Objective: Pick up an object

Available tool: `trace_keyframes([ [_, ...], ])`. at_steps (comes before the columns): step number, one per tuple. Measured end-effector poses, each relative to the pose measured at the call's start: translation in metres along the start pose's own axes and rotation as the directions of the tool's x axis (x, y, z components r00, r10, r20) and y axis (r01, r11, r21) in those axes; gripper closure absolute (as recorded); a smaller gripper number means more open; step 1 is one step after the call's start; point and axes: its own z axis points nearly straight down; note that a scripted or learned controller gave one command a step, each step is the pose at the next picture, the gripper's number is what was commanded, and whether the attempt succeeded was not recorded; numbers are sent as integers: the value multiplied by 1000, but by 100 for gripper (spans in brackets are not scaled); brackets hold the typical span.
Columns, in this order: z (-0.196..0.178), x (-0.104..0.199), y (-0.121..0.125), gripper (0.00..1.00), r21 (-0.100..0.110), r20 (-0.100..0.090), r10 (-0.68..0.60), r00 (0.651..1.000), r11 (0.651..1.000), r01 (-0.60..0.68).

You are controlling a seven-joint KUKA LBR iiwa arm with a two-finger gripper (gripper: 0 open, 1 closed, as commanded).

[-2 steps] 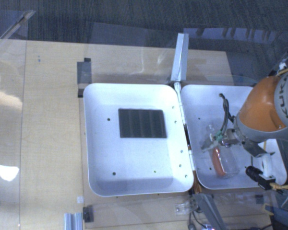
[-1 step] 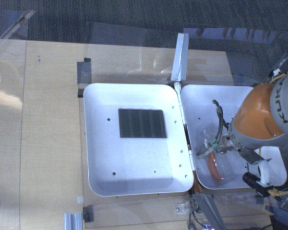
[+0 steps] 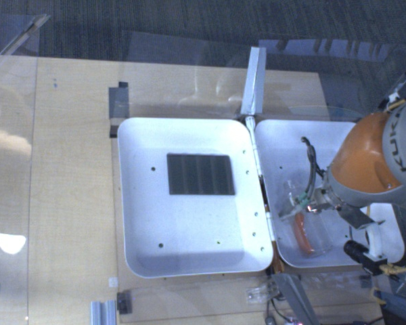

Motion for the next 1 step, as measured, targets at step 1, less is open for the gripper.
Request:
trace_keyframes([
  [1, -77, 43, 147, 100, 29, -10, 80, 997, 996, -80],
])
